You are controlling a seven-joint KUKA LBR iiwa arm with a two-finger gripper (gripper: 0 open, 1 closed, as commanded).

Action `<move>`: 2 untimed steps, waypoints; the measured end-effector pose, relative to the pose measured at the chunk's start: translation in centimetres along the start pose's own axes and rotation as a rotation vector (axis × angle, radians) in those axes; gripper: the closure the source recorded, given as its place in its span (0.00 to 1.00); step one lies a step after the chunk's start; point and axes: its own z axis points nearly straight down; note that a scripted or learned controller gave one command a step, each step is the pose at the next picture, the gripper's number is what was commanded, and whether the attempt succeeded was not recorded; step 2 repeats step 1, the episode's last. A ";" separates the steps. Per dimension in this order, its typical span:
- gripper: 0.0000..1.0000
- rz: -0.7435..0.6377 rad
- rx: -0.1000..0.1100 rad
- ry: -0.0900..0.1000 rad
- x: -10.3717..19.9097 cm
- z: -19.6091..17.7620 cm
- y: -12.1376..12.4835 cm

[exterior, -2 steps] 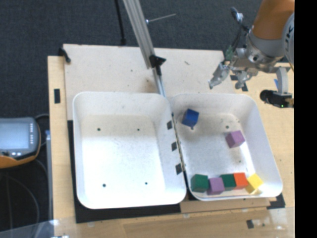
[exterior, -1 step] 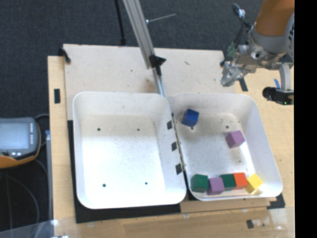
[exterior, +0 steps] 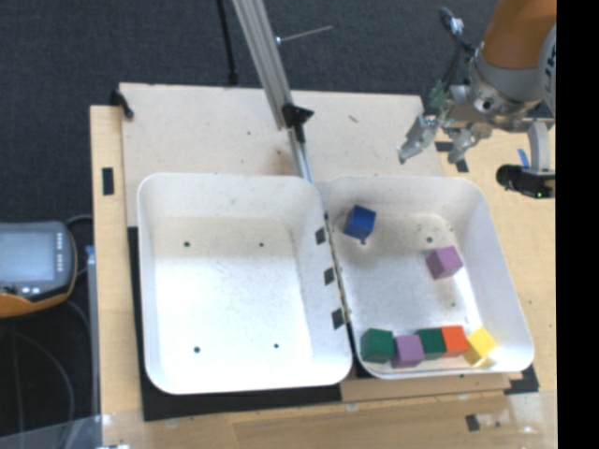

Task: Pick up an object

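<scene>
The hand (exterior: 432,144) hangs above the far rim of the right bin (exterior: 487,213), up near the orange-banded wrist, its fingers spread apart with nothing between them. It is well clear of everything in the bin, so the pick looks barely begun: this reads as the approach, with no target yet committed to.

Nearest the hand is a blue cube (exterior: 359,222), loose on the bin floor toward the wall shared with the left bin (exterior: 150,251). A purple cube (exterior: 444,262) sits alone nearer the bin's middle. Along the near rim a row is packed tight: green cube (exterior: 378,345), a second purple one (exterior: 409,349), another green (exterior: 431,340), orange (exterior: 454,340) and yellow (exterior: 480,344), each touching its neighbour.

I'd go for the blue cube or the lone purple one; both have free sides for the fingers. The next move calls for carrying the hand out over the chosen cube, squaring the fingers to its faces, then coming straight down. The row against the rim leaves little room to straddle anything. The tabletop (exterior: 187,129) beyond the bins is bare board.
</scene>
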 end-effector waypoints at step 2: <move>0.00 0.011 0.004 0.005 3.4 19.6 0.1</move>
